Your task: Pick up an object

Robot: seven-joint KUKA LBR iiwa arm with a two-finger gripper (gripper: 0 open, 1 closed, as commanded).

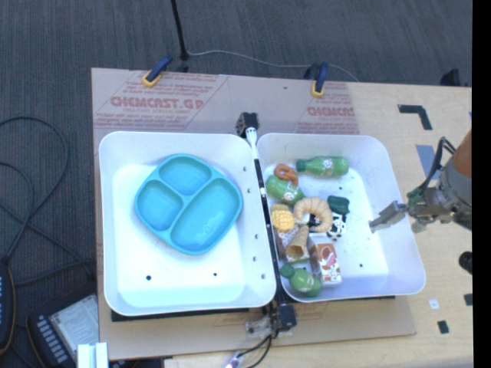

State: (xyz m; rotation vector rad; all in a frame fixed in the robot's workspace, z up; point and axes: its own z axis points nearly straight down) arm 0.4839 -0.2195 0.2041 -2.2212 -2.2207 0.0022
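The right bin (383, 267) holds a heap of toy food along its left side. In it I see a green bottle (322, 165), an orange pretzel (285, 172), a tan croissant (314, 209), yellow corn (282, 219), a dark green piece (337, 203), a waffle cone (298, 242), a red and white carton (327, 261) and a green fruit (303, 282). My gripper (383, 218) hangs low over the bin's right part, pointing left, clearly apart from the heap. Nothing is visible in its grasp.
A blue divided plate (188, 203) lies in the left bin (123, 282). The bins meet along a middle ridge (265, 213). Clamps (157, 70) and a cable sit at the board's far edge. White bin floor lies bare between the gripper and the toys.
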